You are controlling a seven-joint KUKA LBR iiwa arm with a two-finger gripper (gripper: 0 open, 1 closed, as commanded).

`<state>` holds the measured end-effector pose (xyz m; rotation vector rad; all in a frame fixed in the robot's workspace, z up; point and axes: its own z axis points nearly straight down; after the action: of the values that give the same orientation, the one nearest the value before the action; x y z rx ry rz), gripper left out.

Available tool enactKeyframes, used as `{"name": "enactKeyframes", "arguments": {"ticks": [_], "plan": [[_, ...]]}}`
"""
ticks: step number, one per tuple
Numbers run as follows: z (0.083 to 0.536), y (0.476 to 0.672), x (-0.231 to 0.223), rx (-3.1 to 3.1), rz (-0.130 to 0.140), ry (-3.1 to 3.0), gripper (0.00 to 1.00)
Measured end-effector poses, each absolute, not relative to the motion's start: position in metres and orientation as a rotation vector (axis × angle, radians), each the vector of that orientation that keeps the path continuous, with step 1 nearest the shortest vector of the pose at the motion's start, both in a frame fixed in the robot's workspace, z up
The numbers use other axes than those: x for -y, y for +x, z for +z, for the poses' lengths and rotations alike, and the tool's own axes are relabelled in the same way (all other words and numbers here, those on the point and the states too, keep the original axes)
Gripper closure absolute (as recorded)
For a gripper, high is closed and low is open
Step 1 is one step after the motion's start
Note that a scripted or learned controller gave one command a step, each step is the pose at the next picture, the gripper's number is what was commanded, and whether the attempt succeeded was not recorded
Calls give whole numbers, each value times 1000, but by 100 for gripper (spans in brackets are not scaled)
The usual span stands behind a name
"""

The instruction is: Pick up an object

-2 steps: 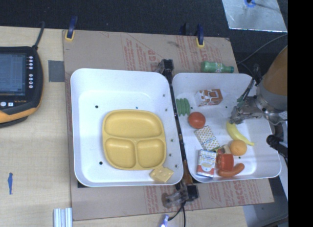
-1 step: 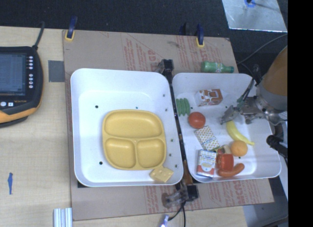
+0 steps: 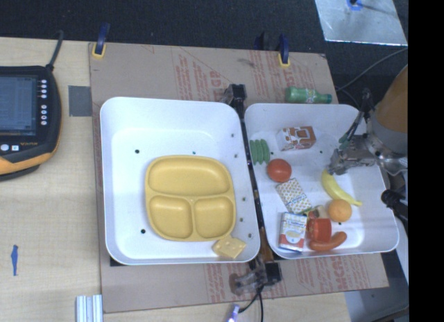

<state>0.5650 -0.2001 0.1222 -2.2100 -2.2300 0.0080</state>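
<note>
**Hovering at the right bin's far-right edge, banana just below the jaws**

Hanging over the right-hand rim of the right bin [image 3: 378,241], the gripper [image 3: 345,163] sits low and metallic at the end of the grey arm [image 3: 392,116] coming in from the right side. Whether the jaws are open or closed, I cannot tell; the metalwork is a blur from up here, and nothing can be seen between them.

Nearest candidate, by my reading: the banana [image 3: 338,189]. It lies just beside the gripper, toward the bin's near edge and a touch inward, with its long axis running on a slant from the middle of the bin down toward the near-right corner. A grab across that slant looks like the natural line.

Crowding is the catch. The orange [image 3: 340,210] sits touching or nearly touching the banana's lower end, and the red pepper [image 3: 320,230] and the hot dog [image 3: 329,242] pack the near edge beside it. The tomato [image 3: 279,170] stands apart, toward the bin's left wall, a longer reach.

Over in the left bin [image 3: 118,126], the yellow tray [image 3: 189,196] and the cheese wedge [image 3: 229,246] lie well away.
</note>
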Motion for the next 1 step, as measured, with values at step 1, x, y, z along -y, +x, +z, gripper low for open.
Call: {"name": "enactKeyframes", "arguments": {"ticks": [1], "plan": [[122,565,200,2231,9,-2210,0]]}}
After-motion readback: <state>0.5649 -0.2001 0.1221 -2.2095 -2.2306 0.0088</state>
